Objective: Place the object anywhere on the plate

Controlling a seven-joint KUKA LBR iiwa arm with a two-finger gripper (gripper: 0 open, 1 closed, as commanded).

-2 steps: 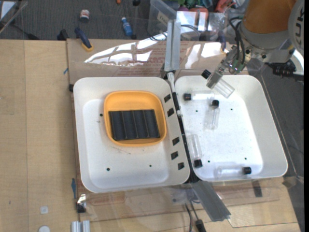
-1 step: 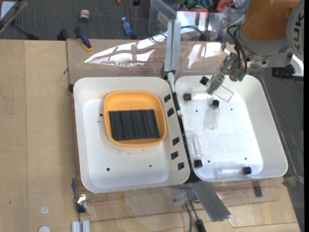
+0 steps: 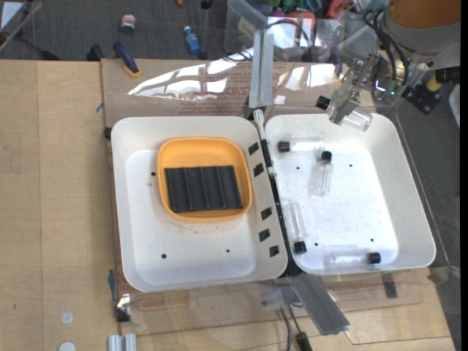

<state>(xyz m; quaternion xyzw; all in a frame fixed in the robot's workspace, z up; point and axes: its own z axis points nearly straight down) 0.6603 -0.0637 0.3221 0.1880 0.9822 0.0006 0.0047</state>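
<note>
Hovering over right bin (image 3: 409,196) rim, gripper (image 3: 344,108) seemingly clamping clear vial (image 3: 352,115); slippery grip risks dropping short of orange plate (image 3: 204,151).

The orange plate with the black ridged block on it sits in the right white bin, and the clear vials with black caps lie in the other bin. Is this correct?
Not quite. The camera view shows the orange plate, with the black ridged block on it, in the left white bin, not the right one. The clear vials with black caps do lie in the other bin, the right white bin.
</note>
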